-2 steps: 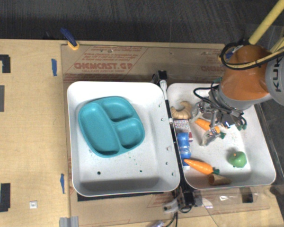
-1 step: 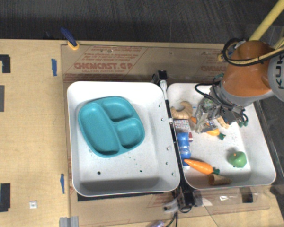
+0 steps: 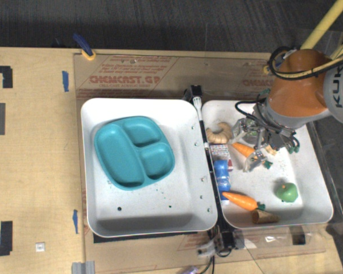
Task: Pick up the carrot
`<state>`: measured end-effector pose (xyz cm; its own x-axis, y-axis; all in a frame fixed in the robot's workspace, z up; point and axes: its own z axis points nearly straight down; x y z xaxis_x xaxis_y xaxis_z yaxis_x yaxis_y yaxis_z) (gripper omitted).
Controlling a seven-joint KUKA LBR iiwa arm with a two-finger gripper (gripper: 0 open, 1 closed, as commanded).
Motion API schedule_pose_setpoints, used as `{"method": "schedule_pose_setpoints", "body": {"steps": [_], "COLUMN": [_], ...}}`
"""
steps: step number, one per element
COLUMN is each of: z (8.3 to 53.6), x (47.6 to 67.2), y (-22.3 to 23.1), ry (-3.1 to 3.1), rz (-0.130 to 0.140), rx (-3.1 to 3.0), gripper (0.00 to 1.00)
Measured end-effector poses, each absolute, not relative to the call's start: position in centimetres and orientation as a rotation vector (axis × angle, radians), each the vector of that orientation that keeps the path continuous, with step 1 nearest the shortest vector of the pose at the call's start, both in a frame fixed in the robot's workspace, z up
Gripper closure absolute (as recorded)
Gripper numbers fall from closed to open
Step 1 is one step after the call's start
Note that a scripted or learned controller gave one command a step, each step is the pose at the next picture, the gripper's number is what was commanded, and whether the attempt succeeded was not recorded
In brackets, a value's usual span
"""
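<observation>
Camera view
Writing: on the brown board point(image 3: 177, 73) behind the bins we read red print, "CHEMCAST GP" as best we can make it out; the smaller lines above it are too blurred for us. A white letter "K" shows on the arm point(image 3: 297, 87) at the right edge.
Left bin point(image 3: 97, 210): holds a teal divided tray point(image 3: 134, 151), lying tilted, with three compartments.
Right bin point(image 3: 314, 201): holds all the small items.
Carrot point(image 3: 240, 199): we see it lying flat near the front left of the right bin, green stub pointing right, well apart from the gripper.
Gripper point(image 3: 255, 150): low over the middle of the right bin; a second small orange piece point(image 3: 242, 149) sits right at its fingers. We cannot tell whether the jaws are clenched on it or released.
Around the carrot: a blue item point(image 3: 221, 174) just behind it by the bin's left wall, a brown cone-like piece point(image 3: 264, 216) just in front to the right, a green round fruit point(image 3: 286, 192) further right.
Further back: a beige knobbly item point(image 3: 219, 132) near the gripper, a small red-and-white packet point(image 3: 219, 150) whose print we cannot read.
Bench: blue tape marks point(image 3: 65, 80) and a yellow-and-blue clamp point(image 3: 86, 47) at the board's left corner.
</observation>
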<state>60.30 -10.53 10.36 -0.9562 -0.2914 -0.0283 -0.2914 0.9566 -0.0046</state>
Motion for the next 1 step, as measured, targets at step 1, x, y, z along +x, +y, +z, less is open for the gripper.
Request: {"method": "schedule_pose_setpoints", "body": {"steps": [1], "z": [9.05], "x": [55.45], "y": [-11.68], "ry": [3.108], "rz": [0.001], "rx": [-0.341], "gripper": [0.00]}}
